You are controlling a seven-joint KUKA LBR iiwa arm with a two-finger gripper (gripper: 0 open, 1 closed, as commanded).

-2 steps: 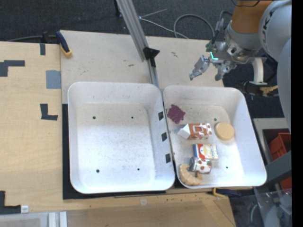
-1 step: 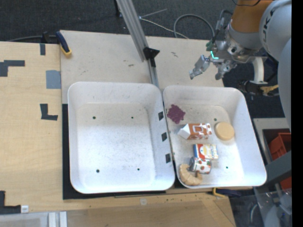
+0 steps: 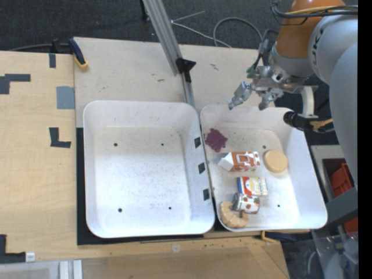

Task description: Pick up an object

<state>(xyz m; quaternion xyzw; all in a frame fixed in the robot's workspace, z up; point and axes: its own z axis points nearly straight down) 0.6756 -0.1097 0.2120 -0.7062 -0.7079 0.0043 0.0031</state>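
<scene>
The jaws (image 3: 251, 98) hang apart and unloaded over the top rim of the right bin (image 3: 302, 156), upper right of the frame. Below them bare floor separates a purple lump (image 3: 216, 139) from cartons (image 3: 244, 161) and a tan disc (image 3: 275, 161).

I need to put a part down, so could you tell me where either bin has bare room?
The left white bin has bare floor wall to wall. The right white bin is crowded centrally around the orange-and-white cartons; only its right strip is bare.
</scene>
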